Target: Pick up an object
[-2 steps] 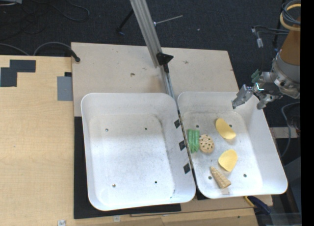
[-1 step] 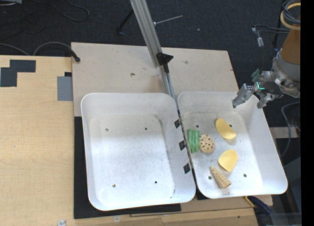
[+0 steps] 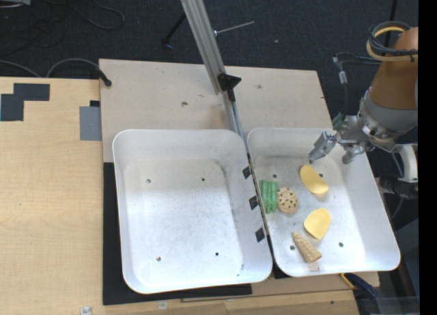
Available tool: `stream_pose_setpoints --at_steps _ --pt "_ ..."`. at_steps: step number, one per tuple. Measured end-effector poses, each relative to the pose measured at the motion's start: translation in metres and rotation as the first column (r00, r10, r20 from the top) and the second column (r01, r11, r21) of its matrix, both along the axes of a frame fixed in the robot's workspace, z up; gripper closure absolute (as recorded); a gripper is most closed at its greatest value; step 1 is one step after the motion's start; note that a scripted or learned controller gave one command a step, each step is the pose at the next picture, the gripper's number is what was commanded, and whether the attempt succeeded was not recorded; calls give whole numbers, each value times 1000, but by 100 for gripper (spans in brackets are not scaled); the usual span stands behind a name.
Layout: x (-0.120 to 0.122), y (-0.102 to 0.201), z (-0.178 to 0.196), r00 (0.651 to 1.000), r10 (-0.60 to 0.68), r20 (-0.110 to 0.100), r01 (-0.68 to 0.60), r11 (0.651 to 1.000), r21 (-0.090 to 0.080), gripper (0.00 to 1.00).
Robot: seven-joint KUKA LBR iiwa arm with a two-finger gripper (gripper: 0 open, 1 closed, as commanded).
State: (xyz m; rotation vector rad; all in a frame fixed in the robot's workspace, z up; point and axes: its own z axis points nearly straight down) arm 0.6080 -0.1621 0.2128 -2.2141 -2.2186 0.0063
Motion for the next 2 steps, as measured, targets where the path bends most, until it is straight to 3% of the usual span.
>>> stream_pose_setpoints --at_steps 2 --pt "4 4 -90 1000 -2 0 2 1000 0 0"
